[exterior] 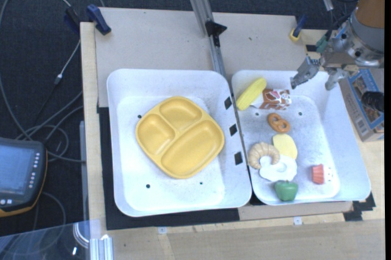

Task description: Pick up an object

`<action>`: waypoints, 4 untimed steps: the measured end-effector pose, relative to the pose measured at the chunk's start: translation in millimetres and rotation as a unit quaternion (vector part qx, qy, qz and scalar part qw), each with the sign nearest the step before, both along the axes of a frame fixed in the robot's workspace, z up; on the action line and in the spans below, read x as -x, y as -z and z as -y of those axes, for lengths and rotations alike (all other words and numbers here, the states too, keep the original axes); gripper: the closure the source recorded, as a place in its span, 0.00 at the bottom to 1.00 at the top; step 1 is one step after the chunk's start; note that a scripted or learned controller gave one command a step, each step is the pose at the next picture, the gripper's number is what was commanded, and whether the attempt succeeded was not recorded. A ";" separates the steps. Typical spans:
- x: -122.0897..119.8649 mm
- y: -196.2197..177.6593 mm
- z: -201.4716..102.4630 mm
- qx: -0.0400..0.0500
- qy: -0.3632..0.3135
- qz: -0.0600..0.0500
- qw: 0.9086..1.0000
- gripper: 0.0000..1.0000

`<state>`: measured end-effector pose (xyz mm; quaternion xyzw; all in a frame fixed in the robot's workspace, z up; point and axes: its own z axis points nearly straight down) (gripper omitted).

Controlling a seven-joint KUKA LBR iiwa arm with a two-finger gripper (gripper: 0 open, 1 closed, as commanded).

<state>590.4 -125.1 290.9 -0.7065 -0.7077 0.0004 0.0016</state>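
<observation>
A glossy green pepper (285, 190) is sitting at the near edge of the right bin (342, 149). Beyond it a flat fried egg (278, 168) and a curved croissant (263, 154) are lying, then a knotted pretzel (279, 123). Farther still, the corn cob (251, 93) is pointing its long axis up-right. The gripper (316, 78) is hovering past the pretzel, fingers spread, gripping nothing. The yellow divided plate (179, 136) is resting left of the pretzel.

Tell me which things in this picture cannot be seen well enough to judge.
- Arm: cut off by the top right corner of the camera view.
- Gripper: two fingers apart above the right bin, nothing between them.
- Small brown and white item beside the corn: too small to identify.
- Fried egg: partly covered by the croissant.
</observation>
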 end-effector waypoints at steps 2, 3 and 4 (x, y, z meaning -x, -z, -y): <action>0.6 41.9 -1.8 0.000 0.001 -0.002 1.000 0.00; 7.1 85.9 -4.0 0.000 0.001 -0.002 1.000 0.00; -1.4 141.4 -2.8 0.000 0.001 -0.003 1.000 0.00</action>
